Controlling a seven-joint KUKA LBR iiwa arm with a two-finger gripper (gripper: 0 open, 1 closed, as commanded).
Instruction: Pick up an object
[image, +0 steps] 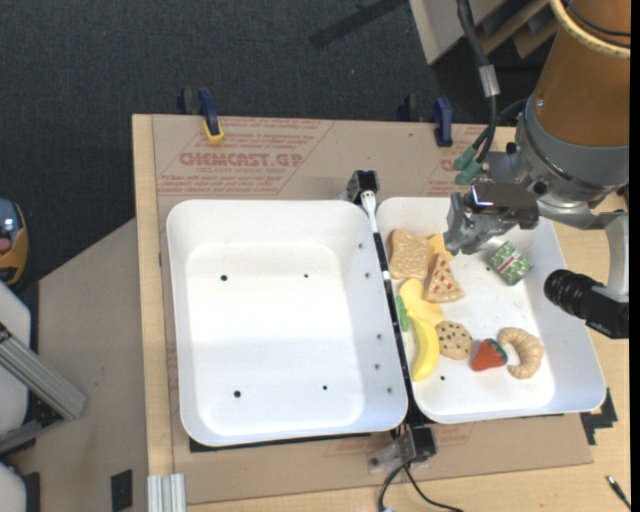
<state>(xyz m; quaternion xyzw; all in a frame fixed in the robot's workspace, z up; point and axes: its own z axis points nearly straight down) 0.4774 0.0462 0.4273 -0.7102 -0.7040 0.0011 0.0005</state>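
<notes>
The gripper (462, 238) hangs at the right bin's (570, 395) upper part, just above-right of the pizza slice (442, 280); its grip cannot be told.

The end effector (466, 232) hangs over the right bin (580, 390), and its fingertips are too dark and small to tell how they stand. It covers the upper end of a small yellow piece (437, 244) beside the pizza slice (442, 280). The arm (585, 100) is cut off by the top and right edges. The arm hides the right bin's far corner. The banana (424, 335) covers most of a green item (403, 312).
</notes>
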